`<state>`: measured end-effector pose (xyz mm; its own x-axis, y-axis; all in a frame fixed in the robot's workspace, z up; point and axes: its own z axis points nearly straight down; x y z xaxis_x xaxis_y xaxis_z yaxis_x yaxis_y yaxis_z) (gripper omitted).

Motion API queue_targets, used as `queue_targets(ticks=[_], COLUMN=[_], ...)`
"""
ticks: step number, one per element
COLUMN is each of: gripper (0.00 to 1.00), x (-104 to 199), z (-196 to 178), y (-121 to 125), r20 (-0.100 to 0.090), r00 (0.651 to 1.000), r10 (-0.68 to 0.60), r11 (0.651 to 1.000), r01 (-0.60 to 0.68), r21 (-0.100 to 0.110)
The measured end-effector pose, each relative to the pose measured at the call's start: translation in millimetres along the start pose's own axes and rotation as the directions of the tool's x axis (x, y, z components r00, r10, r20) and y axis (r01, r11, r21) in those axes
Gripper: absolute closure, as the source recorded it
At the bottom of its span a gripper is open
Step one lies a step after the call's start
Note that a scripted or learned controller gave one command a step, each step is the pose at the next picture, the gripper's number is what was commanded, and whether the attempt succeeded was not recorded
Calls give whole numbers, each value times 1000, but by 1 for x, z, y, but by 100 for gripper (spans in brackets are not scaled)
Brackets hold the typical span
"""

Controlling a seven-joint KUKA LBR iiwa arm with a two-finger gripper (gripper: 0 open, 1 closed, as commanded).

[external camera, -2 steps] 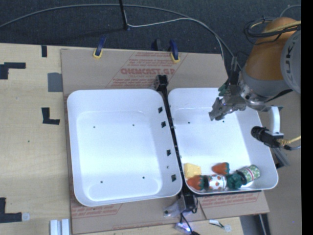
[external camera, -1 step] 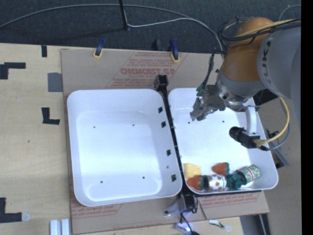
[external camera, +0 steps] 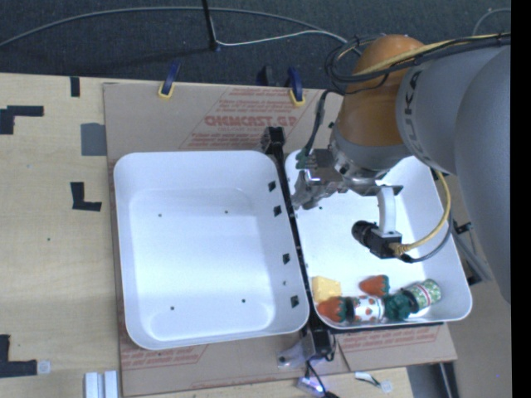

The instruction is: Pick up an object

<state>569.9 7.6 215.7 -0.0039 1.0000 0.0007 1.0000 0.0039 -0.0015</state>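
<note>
My gripper (external camera: pixel 311 191) hangs over the upper left part of the right bin (external camera: pixel 452 259), close to the divider between the bins. Its metal fingers point down and left, and I see nothing between them. Along the right bin's near edge lies a cluster of small objects: a yellow block (external camera: pixel 326 288), a red piece (external camera: pixel 375 284), an orange-red piece (external camera: pixel 329 308), a white and red figure (external camera: pixel 365 308), and a green and white can (external camera: pixel 417 297). All of them lie well below the gripper in the view.
The left bin (external camera: pixel 133 222) sits beside the right one on a cardboard sheet (external camera: pixel 241 118). A black cylinder on a yellow cable (external camera: pixel 375 237) hangs from the wrist over the right bin. Blue clamps (external camera: pixel 170 80) hold the cardboard's far edge.
</note>
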Motion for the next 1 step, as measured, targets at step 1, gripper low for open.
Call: queue_targets(ticks=[1], gripper=[100], x=[56], z=[6], y=[-5], r20=[0], r00=[1000], r10=[-1], r11=[1000], r01=[1], r21=[0])
